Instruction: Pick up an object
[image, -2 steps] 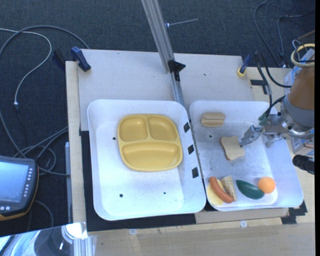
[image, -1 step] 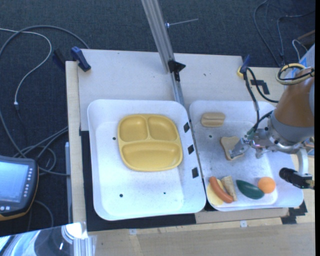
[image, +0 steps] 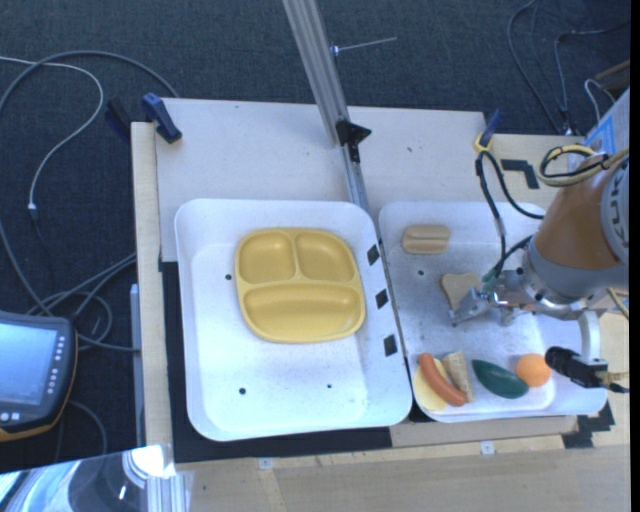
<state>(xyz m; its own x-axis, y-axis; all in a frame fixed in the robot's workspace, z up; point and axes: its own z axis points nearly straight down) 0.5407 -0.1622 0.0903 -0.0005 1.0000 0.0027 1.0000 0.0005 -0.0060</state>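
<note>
In the right bin (image: 400, 300), the gripper (image: 468, 312) hangs low just below a tan wedge-shaped piece (image: 458, 288), with nothing visibly between its fingers; whether they are apart or together cannot be told. A tan bread roll (image: 426, 239) lies toward the upper part of the bin, long axis running left-right. Along the lower edge lie a hot dog (image: 440, 380), a green vegetable (image: 499, 379) and an orange (image: 533, 369). The left bin (image: 200, 380) bears a yellow divided plate (image: 298, 283).

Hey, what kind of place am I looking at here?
Probably a robotics lab bench: a grey-and-orange robot arm reaches over two white bins, toy food like a carrot lies inside, and loose cables trail across dark carpet.
</note>
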